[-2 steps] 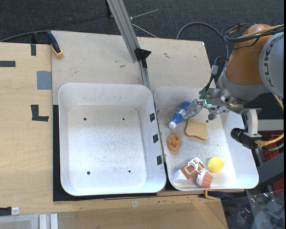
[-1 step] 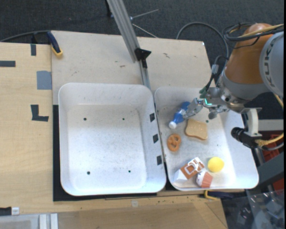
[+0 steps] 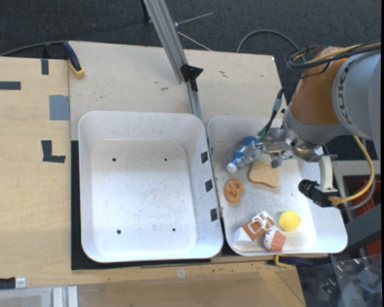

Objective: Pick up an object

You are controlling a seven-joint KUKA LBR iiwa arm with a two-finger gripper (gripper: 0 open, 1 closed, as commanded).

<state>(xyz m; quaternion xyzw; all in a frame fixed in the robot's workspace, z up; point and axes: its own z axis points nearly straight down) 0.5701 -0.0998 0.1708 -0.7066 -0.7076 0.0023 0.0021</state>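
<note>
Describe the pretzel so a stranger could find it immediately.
Look in the right-hand bin, along its left wall. The pretzel lies there, below the blue and white bottle and left of the bread slice. It alone is small, orange-brown and knotted with holes.

Matt pale wood bench (image 3: 25, 190); white bins (image 3: 89, 171), perhaps plastic, speckled; ribbed metal rail (image 3: 166, 31).

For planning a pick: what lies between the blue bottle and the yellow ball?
In the camera view, the bread slice lies between the blue bottle and the yellow ball.

No text, label, brand or number is legible on anything here.
</note>
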